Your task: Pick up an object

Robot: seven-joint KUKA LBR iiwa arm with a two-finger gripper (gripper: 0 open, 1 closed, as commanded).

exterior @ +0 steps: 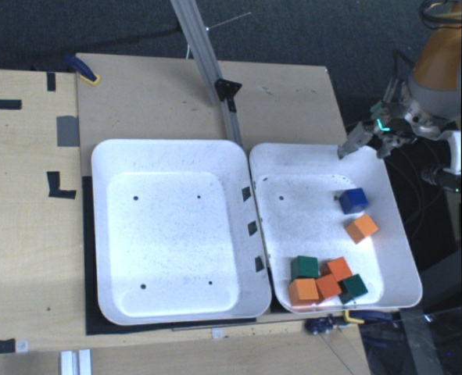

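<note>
Blocks lie in the right bin (399,241), six of them in all. A blue block (353,200) sits toward the bin's far right part, with an orange block (362,228) just nearer than it and slightly to the right, the two close but apart. The other four crowd the near end of the bin: a green block (305,267) on the left, an orange block (303,290) just near of it, another orange block (334,276) beside them to the right, and a dark green block (353,287) at the right of the cluster. These four touch or nearly touch one another.

The left bin (105,209) stands beside the right one, their rims meeting along the middle.

The gripper (357,141) hangs over the far right corner of the right bin, well apart from every block, with nothing between its fingers. How wide the fingers stand cannot be told at this size and angle. The arm's orange band (440,57) shows at the far right, above the grey wrist.

A slanted metal bar (202,45) runs from the far side down to the bins' far rims.
</note>
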